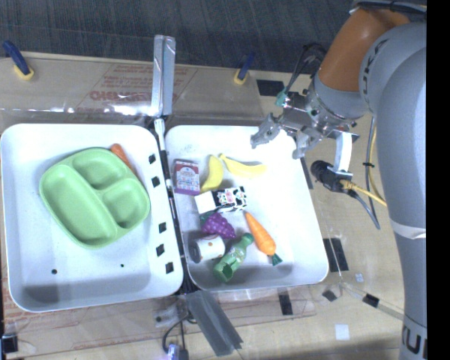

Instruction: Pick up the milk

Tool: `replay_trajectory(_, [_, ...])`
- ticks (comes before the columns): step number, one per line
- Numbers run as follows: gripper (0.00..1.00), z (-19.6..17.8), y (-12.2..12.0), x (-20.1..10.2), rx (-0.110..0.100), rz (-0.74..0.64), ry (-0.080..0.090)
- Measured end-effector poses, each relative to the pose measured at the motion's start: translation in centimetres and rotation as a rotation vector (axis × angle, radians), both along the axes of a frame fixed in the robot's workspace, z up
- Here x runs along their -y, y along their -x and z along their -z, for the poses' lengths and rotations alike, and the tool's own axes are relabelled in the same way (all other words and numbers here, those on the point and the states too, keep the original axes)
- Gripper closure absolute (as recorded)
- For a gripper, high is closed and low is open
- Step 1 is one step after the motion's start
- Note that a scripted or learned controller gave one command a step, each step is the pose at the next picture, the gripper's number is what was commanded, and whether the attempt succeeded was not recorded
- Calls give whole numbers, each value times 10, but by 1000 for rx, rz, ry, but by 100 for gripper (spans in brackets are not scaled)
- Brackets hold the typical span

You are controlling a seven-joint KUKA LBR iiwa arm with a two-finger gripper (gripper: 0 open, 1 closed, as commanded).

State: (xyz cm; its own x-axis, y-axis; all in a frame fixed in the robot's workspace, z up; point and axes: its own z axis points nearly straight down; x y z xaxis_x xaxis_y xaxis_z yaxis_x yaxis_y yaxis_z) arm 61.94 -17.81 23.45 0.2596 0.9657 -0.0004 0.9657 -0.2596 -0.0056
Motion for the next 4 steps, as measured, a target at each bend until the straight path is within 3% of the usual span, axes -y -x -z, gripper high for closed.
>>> replay_trajectory(1, [0,142,12,3,0,228,0])
replay_trajectory(2, [0,144,48,7,0,189,0])
replay_trajectory(3, [0,145,69,11,-4,318,0])
replay_trajectory(4, [0,115,-6,-14,1,394,0])
